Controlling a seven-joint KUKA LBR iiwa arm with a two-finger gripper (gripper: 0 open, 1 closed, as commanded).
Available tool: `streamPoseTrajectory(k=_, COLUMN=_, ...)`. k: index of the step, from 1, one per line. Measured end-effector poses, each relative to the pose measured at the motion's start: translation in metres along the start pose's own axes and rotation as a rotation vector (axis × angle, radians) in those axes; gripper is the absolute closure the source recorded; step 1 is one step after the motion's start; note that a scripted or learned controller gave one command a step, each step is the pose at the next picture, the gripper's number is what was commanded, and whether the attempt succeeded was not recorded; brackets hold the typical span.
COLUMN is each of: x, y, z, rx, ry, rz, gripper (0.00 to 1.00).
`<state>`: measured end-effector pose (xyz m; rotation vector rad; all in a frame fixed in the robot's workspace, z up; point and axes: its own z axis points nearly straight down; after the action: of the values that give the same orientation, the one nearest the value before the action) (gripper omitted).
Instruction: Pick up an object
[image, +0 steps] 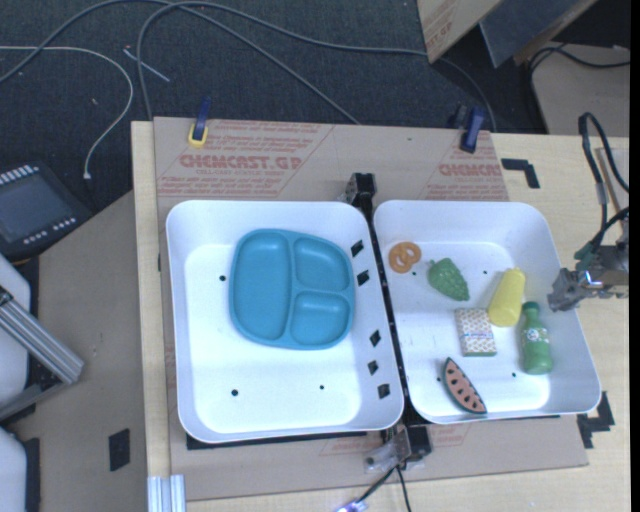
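Watermelon slice (464, 386): lying in the right bin (575, 385), front edge, untouched.
Other pickables: green bottle (536, 340), yellow piece (507, 296) (all loose).
Gripper (578, 283): at bin's right rim, apparently carrying nothing.
Progress: nothing lifted yet.

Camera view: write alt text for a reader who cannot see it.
The right bin holds a pretzel, green leaf toy, yellow piece, green bottle, patterned block and watermelon slice. The left bin holds a blue divided plate.
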<state>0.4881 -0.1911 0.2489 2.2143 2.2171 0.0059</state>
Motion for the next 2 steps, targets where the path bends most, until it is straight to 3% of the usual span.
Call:
streamPoseTrajectory(k=1, x=0.000, y=0.001, z=-0.032, rx=0.003, ry=0.001, rz=0.000, gripper=1.00)
streamPoseTrajectory(k=2, x=0.049, y=0.029, z=-0.018, rx=0.007, ry=0.004, rz=-0.004, gripper=1.00)
